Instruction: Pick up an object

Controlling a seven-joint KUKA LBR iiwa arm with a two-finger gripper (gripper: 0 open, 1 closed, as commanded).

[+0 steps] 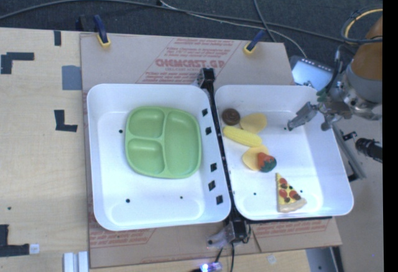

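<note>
Status: pick not begun, by the look of it. Nothing lifted; all items lie on bin floors.

Gripper (314,116): over right bin (323,162), upper-right part, near its far wall. Fingers look spread, one reaching left, one down-right; nothing betw. them. Height above floor: can't tell.

Right bin contents (candidates):
- choc. donut (231,117): small, round, dark brown; upper-left corner area, near divider.
- yellow piece (254,122): pale, rounded, flat-looking; just right of donut.
- corn (242,136): long yellow cob, lying at a slant; touching or just below yellow piece.
- fruit lump (260,160): orange-yellow w/ red and green bits; below corn, mid-bin. Exact kind unclear.
- pizza slice (287,194): wedge, red dots, tan crust; lower right, apart from rest.

Left bin (106,159): green tray (164,142), 3 compartments, centred, flat.

Left to do: choose item, descend, close, lift; i.e. the whole job. Nearest to gripper: yellow piece & corn. Pizza slice stands alone, so prob. the cleanest grab; the cluster risks a knock to neighbours.
</note>
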